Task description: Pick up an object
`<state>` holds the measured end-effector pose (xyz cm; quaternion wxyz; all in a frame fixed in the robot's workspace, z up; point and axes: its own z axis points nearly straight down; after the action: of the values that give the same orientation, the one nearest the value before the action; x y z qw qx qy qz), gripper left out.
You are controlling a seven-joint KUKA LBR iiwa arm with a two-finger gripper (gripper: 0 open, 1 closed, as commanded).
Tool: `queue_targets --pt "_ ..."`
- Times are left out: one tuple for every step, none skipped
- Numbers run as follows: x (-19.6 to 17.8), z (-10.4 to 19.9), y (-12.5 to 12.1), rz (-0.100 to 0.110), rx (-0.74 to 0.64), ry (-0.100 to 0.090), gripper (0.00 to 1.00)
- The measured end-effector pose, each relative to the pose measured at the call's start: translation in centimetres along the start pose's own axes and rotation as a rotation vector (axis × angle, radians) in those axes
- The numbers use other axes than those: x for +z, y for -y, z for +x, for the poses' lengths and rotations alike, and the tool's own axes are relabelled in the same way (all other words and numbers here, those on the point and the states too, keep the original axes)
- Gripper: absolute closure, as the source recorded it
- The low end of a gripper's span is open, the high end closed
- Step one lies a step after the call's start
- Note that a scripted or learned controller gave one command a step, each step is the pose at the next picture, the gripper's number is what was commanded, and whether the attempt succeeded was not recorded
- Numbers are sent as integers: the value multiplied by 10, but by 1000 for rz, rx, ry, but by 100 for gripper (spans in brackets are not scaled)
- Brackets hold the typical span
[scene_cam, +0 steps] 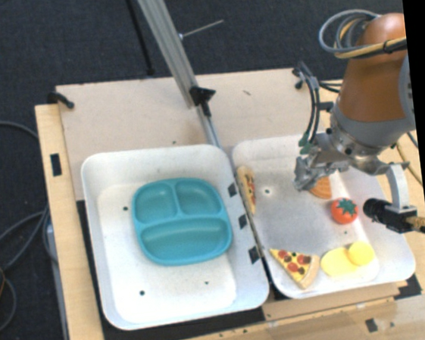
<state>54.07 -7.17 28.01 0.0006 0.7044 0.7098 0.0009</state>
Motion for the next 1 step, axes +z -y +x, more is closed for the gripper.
queue_targets --pt "17 55 -16 4 0 -1 100"
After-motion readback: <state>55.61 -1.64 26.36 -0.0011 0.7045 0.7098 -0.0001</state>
